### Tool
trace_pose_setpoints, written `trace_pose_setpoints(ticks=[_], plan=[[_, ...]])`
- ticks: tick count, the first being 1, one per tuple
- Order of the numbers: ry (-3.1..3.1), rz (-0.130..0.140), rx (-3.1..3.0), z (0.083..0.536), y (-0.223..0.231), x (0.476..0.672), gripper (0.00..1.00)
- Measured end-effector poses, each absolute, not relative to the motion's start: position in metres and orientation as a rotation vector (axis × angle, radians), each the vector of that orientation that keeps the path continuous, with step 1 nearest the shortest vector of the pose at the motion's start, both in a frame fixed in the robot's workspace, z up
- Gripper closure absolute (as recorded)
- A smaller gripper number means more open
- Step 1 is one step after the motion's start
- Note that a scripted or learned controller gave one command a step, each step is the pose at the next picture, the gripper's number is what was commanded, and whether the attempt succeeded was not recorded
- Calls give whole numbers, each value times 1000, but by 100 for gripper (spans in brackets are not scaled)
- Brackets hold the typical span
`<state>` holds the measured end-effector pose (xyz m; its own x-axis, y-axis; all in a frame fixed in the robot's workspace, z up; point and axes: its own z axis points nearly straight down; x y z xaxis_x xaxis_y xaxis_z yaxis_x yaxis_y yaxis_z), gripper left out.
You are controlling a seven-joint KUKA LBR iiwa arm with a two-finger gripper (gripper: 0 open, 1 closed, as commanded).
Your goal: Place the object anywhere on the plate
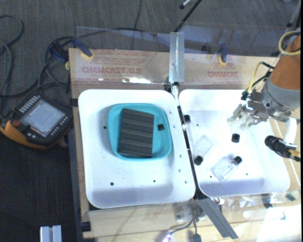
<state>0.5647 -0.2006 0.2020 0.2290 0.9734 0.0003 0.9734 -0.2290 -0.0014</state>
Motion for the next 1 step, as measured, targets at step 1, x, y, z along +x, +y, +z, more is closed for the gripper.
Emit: trace_pose_setpoints(ticks=[1], plan=[[-1950, 1, -2462, 202, -201, 565, 0]])
